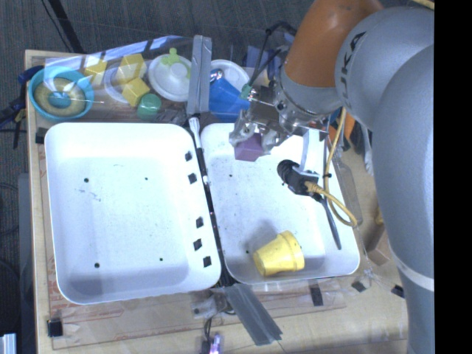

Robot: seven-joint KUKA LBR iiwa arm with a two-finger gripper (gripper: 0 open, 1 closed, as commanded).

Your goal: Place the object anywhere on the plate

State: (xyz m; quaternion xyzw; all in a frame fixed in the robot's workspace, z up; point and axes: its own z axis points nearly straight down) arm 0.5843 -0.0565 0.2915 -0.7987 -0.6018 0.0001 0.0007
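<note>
The gripper [249, 140] hangs over the far end of the right bin [236, 220], and a purple block [248, 148] sits between its fingers, so it appears pinched on that block and lifted off the floor; the grip looks shallow, which I judge a risk; a yellow cup [279, 254] lies on its side at the near end of the same bin, well apart from the gripper, its mouth turned toward the bin's right wall; the left bin [118, 205] stands beside; I cannot pick out a plate in either bin, though dishes [171, 78] crowd the shelf beyond, just past the gripper; that is likely where the block must travel
</note>
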